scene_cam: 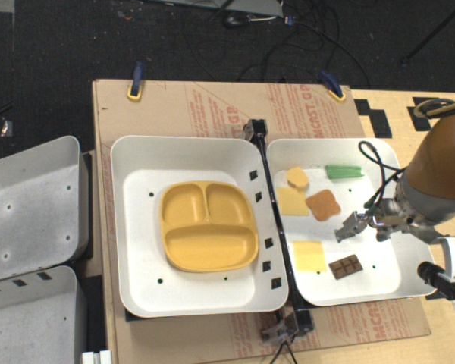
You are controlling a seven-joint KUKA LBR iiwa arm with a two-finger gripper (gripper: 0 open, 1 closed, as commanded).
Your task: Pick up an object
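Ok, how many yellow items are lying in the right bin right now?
3: a small orange-yellow round piece near the top left, a pale yellow square just below it, and a brighter yellow square lower down near the divider. The arm could be hiding more at the right.

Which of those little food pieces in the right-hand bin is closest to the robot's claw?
The brown toast-like piece, just left of the gripper. The dark chocolate square lies slightly farther, below it; the yellow pieces and green piece sit farther off.

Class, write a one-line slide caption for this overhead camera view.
Gripper hovers over the right bin of toy foods; a yellow divided plate sits in the left bin.
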